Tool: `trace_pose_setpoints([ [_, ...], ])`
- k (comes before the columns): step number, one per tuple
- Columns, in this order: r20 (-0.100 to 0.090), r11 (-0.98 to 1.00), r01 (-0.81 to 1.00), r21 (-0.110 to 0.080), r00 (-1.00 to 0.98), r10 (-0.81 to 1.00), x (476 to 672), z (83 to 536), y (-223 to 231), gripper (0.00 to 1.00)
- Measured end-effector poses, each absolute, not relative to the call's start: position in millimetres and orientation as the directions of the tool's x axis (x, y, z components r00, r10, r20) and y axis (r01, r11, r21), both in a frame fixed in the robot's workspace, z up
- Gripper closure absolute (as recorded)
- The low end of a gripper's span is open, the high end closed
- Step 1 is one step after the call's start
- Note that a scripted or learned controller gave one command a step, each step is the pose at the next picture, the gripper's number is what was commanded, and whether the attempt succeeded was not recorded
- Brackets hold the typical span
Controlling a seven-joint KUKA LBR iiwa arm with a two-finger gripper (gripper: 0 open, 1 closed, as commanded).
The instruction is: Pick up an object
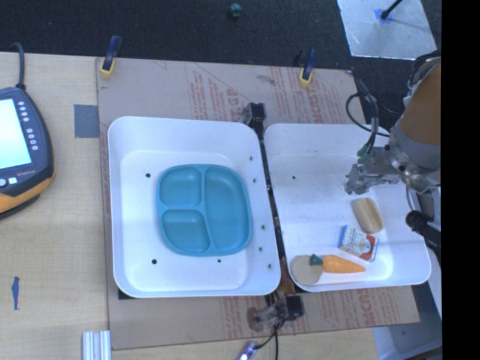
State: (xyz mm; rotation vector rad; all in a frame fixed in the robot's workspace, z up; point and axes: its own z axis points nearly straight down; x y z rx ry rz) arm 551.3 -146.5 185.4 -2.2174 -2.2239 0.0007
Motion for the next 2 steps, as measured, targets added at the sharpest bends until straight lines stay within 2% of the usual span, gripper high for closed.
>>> trace_pose_setpoints([
  [1,0.000,0.003,1.000,0.000,-0.003,1.000,544.7,207.3,-133.7,1.00],
  [2,0.000,0.003,1.000,0.000,-0.003,1.000,544.6,207.2,-133.9,0.00],
])
